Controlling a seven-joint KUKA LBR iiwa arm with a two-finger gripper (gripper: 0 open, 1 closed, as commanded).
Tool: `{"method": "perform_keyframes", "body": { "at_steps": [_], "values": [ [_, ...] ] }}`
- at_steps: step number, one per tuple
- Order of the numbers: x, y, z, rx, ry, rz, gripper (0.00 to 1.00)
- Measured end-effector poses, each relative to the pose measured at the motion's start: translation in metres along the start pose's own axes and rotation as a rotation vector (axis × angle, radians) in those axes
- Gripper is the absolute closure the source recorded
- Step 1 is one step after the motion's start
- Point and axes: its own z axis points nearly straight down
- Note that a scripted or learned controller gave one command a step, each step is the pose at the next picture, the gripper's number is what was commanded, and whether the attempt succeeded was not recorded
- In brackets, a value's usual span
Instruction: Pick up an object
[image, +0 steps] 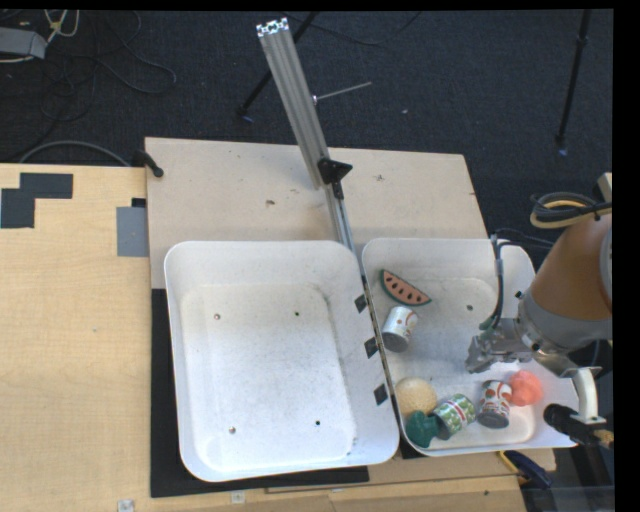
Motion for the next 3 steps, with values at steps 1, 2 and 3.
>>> {"method": "perform_keyframes", "body": {
  "at_steps": [1,2,3],
  "values": [
    [-0.003,0.0,-0.042,-0.006,-0.002,-0.002,1.0],
    [-0.002,0.003,-0.085,-0.007,-0.002,-0.009,1.0],
    [0.007,0.004,-0.135,-0.008,-0.002,-0.01,1.0]
  ]
}}
